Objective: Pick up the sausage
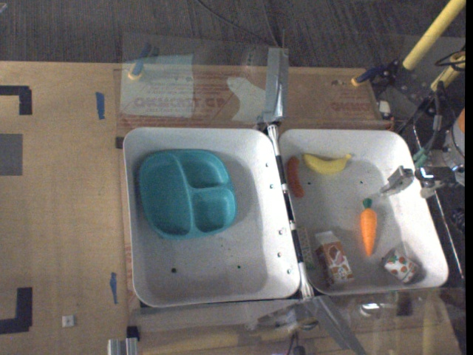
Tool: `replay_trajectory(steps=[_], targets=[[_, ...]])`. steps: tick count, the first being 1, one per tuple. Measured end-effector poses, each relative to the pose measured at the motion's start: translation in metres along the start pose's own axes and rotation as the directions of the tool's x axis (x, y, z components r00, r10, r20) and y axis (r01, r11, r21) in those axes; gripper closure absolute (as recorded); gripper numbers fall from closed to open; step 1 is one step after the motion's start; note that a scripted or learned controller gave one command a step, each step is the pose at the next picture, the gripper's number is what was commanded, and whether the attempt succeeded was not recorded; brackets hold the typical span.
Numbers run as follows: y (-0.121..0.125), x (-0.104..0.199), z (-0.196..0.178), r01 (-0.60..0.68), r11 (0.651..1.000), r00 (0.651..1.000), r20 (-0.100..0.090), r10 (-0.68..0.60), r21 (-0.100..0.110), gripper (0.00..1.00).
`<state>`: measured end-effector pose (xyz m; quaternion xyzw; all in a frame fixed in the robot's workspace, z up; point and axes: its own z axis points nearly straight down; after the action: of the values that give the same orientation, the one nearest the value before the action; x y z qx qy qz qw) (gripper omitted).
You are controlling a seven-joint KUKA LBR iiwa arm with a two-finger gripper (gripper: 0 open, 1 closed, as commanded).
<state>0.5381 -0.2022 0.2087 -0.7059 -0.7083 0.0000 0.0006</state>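
Observation:
The sausage [294, 177] is a short reddish-brown link lying lengthwise against the left wall of the right bin [421, 198], near its far end. My gripper [396, 182] hangs over the right side of that bin, well to the right of the sausage and above the carrot [368, 228]. Nothing shows in its grasp. The banana [327, 163] lies between the sausage and the gripper, close to the bin's far wall.
A brown carton [334, 258] and a small white patterned box [400, 266] sit at the right bin's near end. The left bin [214, 272] holds a teal divided plate [187, 192]. A metal divider [284, 198] separates the bins.

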Motion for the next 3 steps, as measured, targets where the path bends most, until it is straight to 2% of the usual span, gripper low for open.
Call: replay_trajectory(steps=[1, 2, 3], targets=[[0.029, -0.022, -0.128, 0.029, 1.000, 1.000, 0.004, -0.029, -0.004, 0.00], [0.016, 0.050, -0.021, -0.143, 0.990, 0.990, 0.001, 0.143, -0.001, 0.00], [0.037, 0.108, 0.079, -0.144, 0.990, 0.990, 0.000, 0.144, 0.001, 0.00]])
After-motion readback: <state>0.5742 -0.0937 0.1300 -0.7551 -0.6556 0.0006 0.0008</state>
